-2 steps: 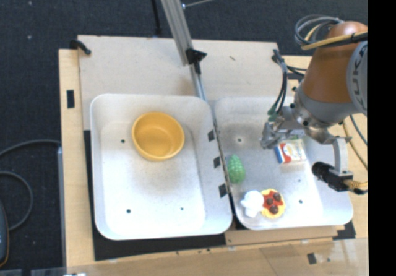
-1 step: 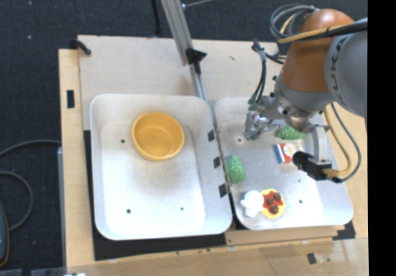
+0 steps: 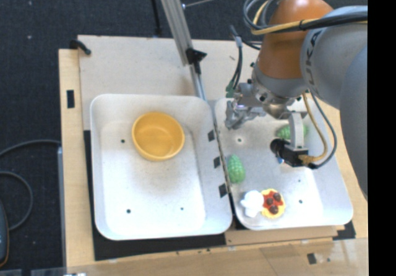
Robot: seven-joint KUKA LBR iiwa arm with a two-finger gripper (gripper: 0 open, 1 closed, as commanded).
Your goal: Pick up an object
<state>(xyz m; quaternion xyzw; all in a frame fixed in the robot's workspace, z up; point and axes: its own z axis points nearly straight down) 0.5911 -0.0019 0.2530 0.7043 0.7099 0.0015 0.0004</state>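
Bins side by side on the surface (image 3: 74, 145), both shallow and white. In the left bin (image 3: 111, 207) you have a yellow bowl (image 3: 158, 135), upright, round, sitting toward the far half and well apart from everything else.

The right bin (image 3: 322, 207) carries the small things. A green bumpy object (image 3: 235, 168) lies against the bin's left wall, near its middle. Near the front edge, a white lumpy piece (image 3: 251, 202) touches a yellow piece with red and dark spots (image 3: 273, 203). Another green object (image 3: 284, 132) sits farther back, partly hidden behind the arm's cabling.

The tool (image 3: 234, 116) hangs over the far left corner of the right bin, close to the dividing wall, pointing down. You see nothing between its fingers. How far they stand apart you cannot tell from this angle; the metal parts blur together. The green bumpy object lies nearer you than the tool, apart from it.
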